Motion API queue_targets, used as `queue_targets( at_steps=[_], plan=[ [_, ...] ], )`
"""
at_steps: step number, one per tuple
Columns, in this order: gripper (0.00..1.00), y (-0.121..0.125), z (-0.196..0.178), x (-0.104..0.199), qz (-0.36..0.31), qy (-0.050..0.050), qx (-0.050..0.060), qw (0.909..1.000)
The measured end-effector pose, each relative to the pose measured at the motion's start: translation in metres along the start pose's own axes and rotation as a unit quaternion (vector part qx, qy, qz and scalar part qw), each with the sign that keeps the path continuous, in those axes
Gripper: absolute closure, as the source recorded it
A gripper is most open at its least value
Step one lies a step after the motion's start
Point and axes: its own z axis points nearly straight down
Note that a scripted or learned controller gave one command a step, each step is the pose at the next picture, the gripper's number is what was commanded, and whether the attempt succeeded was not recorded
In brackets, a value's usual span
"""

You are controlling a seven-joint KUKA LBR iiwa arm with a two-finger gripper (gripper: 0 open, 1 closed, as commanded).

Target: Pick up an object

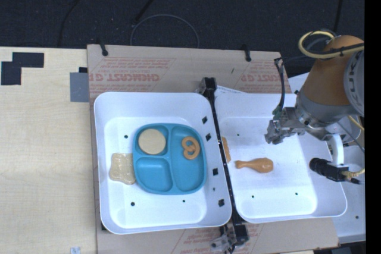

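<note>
Hovering over the right bin (300,202), the gripper (275,134), its state impossible to tell, hangs above a toy drumstick (256,165).

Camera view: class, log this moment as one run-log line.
hand: above right bin, nothing seen held | drumstick: on right bin floor | blue tray: left bin, holds pretzel

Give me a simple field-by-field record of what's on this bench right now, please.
left bin: holds a blue tray and a pale flat piece
blue tray: three compartments; round cookie in one, pretzel in another
pale flat piece: beside the tray's left edge
right bin: holds a drumstick lying flat
gripper: over the right bin, above and right of the drumstick, apart from it
held object: none seen
</note>
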Motion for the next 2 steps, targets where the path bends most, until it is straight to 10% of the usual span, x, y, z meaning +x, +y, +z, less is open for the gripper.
queue_targets(
  at_steps=[2],
  plan=[
    [1.00, 0.003, -0.069, 0.003, 0.000, 0.000, 0.000, 1.0000]
  ],
)
